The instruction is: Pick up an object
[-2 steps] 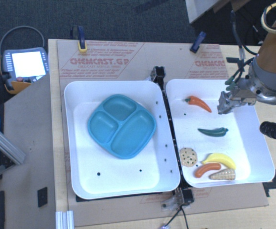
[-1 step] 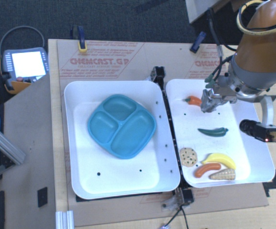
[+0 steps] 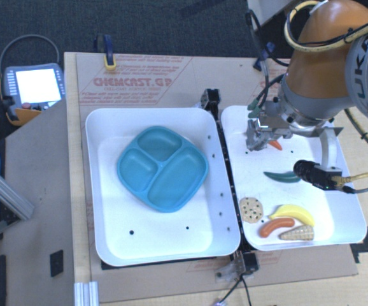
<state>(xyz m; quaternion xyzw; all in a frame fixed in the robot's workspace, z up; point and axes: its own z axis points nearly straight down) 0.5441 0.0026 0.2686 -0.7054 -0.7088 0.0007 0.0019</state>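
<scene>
Two bins sit side by side. A plate (image 3: 163, 168) lies in the left bin (image 3: 101, 171). In the right bin (image 3: 349, 215), a cookie (image 3: 251, 209), a banana (image 3: 293, 213), a hot dog (image 3: 277, 226) and a cone (image 3: 297, 234) lie near the front. A pepper (image 3: 282, 176) lies behind them.

Red print on the brown cardboard sheet (image 3: 139, 75) lying on the counter reads roughly "CHEMCAST GP", with smaller lines around it too fine to read. The arm's (image 3: 362, 62) grey casing shows the letters "UK".
</scene>
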